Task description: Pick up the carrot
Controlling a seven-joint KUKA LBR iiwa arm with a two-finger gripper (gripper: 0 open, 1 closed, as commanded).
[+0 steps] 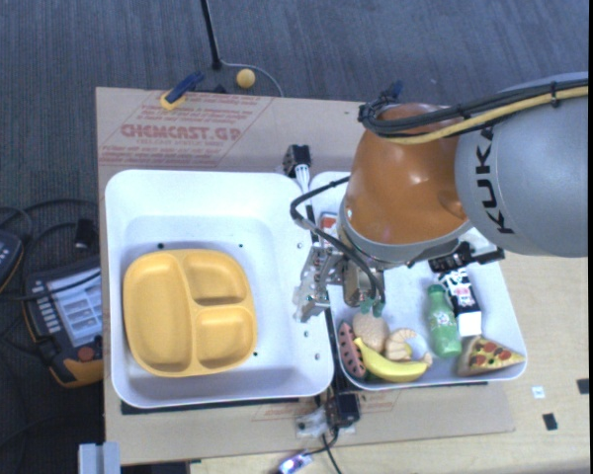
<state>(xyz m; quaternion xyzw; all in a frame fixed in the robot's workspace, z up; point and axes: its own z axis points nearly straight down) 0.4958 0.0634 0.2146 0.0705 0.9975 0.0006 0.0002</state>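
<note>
Over the fruit bin, I have the gripper (316, 284) hanging up and to the left of the banana (390, 367); whether it is spread or closed I cannot tell under the wrist. What I take for the carrot (353, 286), an orange stub with a green tuft, stands just above the banana, just beside the gripper on its right. My judgement: shift toward it, straddle it across its width, then close.

Carrot (356, 288): dull orange body, green leaf end, lying near the left wall of the right bin (506, 309); partly hidden.
</note>
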